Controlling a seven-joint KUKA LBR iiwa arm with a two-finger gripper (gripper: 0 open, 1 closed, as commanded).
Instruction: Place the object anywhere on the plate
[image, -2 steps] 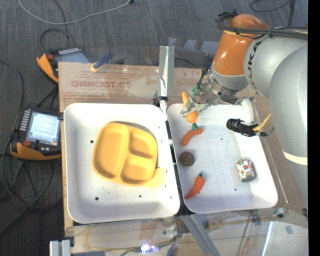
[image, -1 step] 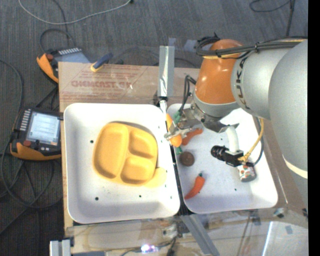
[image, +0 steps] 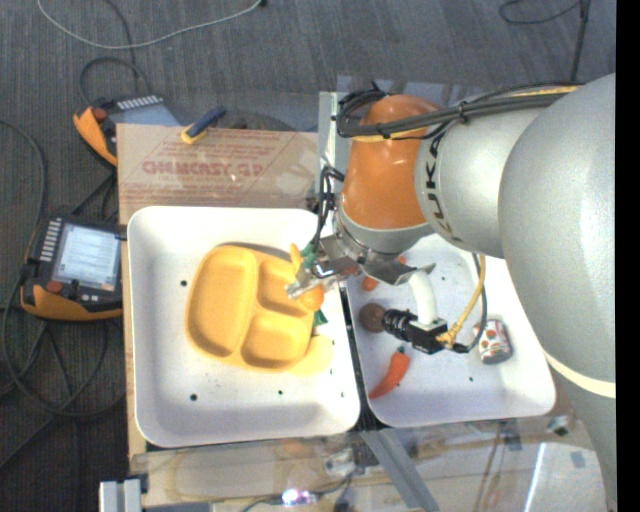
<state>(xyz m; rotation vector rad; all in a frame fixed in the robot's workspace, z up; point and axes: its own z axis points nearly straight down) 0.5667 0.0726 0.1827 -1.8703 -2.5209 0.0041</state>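
One camera, high up, looking down at the desk

The camera sits still above the desk (image: 240, 180) and looks down at a slant. It sees both white bins side by side: the left bin (image: 160, 400) and the right bin (image: 500, 400). It is far enough back to show the dark floor (image: 60, 60) at the top and left. The big grey arm (image: 540, 180) comes in from the right and is nearest the camera, so it looks very large and covers part of the right bin.
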